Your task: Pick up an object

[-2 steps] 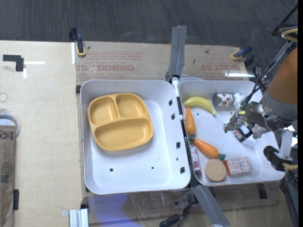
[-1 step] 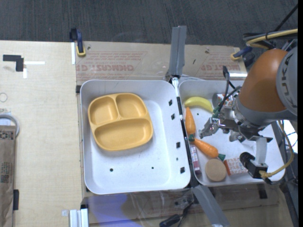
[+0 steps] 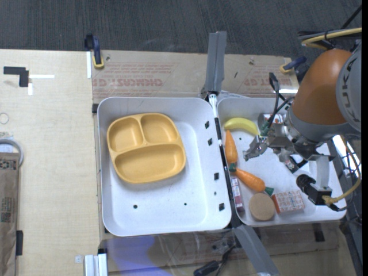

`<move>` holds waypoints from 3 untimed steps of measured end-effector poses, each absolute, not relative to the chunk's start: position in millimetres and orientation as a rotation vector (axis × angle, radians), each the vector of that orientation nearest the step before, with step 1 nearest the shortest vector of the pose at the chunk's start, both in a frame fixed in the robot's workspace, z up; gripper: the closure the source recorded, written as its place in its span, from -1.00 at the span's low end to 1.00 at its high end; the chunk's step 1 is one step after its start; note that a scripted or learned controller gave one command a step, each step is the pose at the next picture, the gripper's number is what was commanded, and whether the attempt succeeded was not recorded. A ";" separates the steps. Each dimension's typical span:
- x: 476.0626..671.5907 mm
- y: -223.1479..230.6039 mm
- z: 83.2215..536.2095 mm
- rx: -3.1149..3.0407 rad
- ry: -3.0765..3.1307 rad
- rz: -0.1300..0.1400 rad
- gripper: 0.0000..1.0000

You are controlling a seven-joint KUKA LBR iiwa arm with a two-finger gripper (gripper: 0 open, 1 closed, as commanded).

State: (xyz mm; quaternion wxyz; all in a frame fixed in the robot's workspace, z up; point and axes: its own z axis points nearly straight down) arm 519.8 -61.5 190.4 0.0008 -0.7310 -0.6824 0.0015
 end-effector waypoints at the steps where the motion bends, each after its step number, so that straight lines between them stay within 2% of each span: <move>1: 628.5 -113.2 160.1 -2.458 -1.956 0.006 -1.00; 2: 650.3 -97.7 84.6 -2.315 -2.091 0.039 -1.00; 3: 648.1 -100.5 92.7 -2.313 -2.089 0.056 1.00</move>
